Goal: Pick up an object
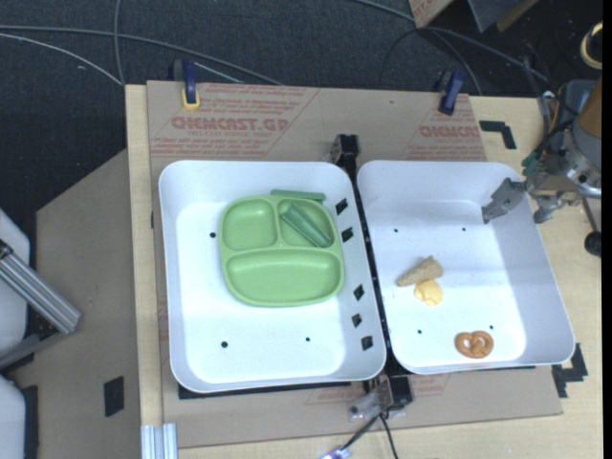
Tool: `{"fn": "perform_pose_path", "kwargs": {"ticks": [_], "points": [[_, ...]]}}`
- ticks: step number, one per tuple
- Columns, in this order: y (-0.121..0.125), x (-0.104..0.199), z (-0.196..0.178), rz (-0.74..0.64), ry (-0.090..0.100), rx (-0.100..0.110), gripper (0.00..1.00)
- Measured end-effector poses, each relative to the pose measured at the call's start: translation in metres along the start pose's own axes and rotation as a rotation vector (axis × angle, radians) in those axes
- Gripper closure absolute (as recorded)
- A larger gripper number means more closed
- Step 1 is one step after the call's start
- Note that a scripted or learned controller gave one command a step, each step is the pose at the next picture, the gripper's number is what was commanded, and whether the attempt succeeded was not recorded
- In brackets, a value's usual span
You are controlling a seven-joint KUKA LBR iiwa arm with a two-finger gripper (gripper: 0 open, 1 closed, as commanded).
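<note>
The tool (521, 201) hung over the upper right corner of the right bin (535, 256), its two fingers spread wide with nothing between them. Three small items lay on that bin's floor, well apart from the tool: a tan wedge-shaped piece (421, 272) near the middle, a yellow lump (429, 294) touching it just below, and a brown pretzel (474, 343) nearer the bottom right corner. The left bin (191, 323) held a green divided plate (281, 252) slightly above centre; a darker green oblong object (307, 224) rested in its upper right compartment. Both bins sat side by side on the counter (143, 256), atop a brown printed sheet (287, 113) fixed by two blue clamps (190, 82).
</note>
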State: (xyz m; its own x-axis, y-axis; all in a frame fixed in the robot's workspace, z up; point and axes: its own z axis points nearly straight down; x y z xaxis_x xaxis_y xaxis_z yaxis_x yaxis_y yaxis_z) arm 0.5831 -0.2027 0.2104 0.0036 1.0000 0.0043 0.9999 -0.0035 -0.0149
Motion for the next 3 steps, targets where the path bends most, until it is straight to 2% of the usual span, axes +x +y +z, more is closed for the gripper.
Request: {"fn": "perform_pose_path", "kwargs": {"ticks": [1, 3], "points": [[0.003, 0.001, -0.008, -0.004, -0.004, -0.014, 0.00], [-0.007, 0.013, 0.091, -0.004, -0.002, -0.008, 0.00]]}}
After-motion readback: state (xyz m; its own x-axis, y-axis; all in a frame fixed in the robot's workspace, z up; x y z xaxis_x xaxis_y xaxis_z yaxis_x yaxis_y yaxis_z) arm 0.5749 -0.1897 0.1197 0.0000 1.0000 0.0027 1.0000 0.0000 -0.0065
